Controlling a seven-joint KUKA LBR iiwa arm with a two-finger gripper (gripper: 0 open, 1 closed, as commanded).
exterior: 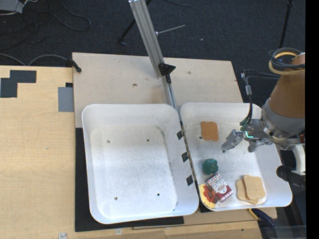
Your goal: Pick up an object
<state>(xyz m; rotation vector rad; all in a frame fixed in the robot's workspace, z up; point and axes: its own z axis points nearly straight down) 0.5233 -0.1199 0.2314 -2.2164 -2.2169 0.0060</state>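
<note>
Objects lying in right bin (pixel 234 112): orange block (pixel 209 131), green ball (pixel 210 165); gripper (pixel 243 142) hovering w/ fingers apart, holding nothing.

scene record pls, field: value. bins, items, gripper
left bin: white, shallow, nothing seen in it
right bin: white, shallow, holds four items
orange square: upper middle of right bin
green ball: near the divider, below the orange square
red-white packet: front edge, below the green ball
tan bread-like piece: front right corner
gripper: above right bin, right of the orange square, holding nothing
</note>
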